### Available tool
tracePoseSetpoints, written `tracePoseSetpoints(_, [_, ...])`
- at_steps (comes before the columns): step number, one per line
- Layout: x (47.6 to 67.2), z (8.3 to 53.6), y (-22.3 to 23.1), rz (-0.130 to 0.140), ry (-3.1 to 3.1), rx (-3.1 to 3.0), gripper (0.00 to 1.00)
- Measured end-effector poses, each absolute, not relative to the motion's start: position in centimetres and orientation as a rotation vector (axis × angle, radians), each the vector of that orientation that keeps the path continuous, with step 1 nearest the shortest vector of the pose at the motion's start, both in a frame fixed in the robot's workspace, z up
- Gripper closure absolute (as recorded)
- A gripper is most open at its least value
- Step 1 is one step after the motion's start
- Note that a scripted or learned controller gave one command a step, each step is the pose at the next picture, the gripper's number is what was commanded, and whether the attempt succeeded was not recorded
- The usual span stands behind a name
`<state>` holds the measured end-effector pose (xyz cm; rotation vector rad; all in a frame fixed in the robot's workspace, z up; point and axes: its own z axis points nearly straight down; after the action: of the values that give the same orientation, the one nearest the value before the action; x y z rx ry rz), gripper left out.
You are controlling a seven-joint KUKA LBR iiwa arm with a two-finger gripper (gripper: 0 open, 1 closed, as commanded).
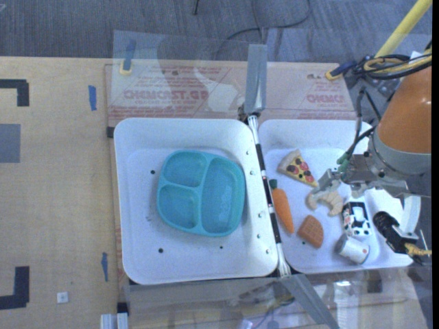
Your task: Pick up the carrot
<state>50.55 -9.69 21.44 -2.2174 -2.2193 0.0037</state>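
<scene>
1. Gripper (328, 181) of mine sits over the right bin (312, 130), just above and partly over a pale tan piece (326, 200); from this slanted view I cannot tell how it stands or whether it has hold of anything.
2. My arm comes in from the right, its orange band (410, 112) high over the bin's right side, with cables (370, 65) trailing above it.
3. The carrot (282, 210) lies in the right bin close to its left wall, lengthwise, with its green top toward the far side. It is apart from my gripper, to the gripper's left and a little nearer the camera.
4. Between the carrot and my gripper's side of the bin:
   - a pizza slice (298, 166) lies toward the far side, near the gripper;
   - an orange-brown waffle-like piece (311, 231) lies just beside the carrot's tip, on its right.
5. Further right lie a small black-and-white item (356, 219) and a white cup (352, 249) on its side, both near the tan piece and well clear of the carrot.
6. The left bin (137, 139) holds a blue divided plate (201, 192), lying flat near its middle.
</scene>
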Motion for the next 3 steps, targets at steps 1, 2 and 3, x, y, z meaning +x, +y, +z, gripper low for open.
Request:
tracePoseSetpoints(1, [49.8, 18.6, -7.6, 0.001, -2.618, -1.729, 0.00])
tracePoseSetpoints(2, [48.4, 8.7, -11.3, -0.010, -2.727, -1.573, 0.00])
tracePoseSetpoints(3, [48.6, 9.5, -11.7, -0.010, -2.723, -1.589, 1.00])
